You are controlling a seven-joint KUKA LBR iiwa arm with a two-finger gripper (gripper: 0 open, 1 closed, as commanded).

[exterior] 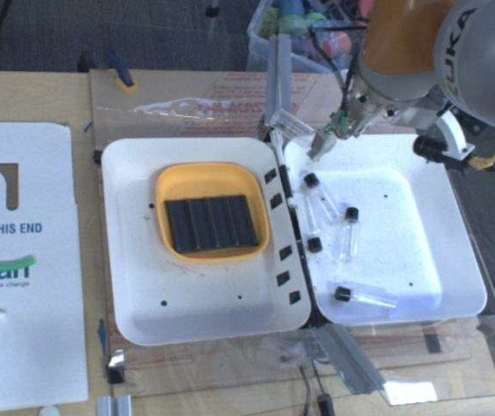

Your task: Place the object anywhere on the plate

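A yellow plate [171,183] sits in the left bin [134,284], and a dark grey ridged block [211,223] lies on it. Clear vials with black caps lie in the right bin [429,258]: one near the divider [319,199], one in the middle [348,232] and one at the front [365,297]. My gripper [322,143] hangs over the back left corner of the right bin, just behind the nearest vial. It is small in the camera view, and I see nothing clearly held in it.
A black-clipped divider [283,224] runs between the two bins. A clear box of colourful items [316,7] stands behind the bins. A white printed sheet [22,250] lies on the bench at the left.
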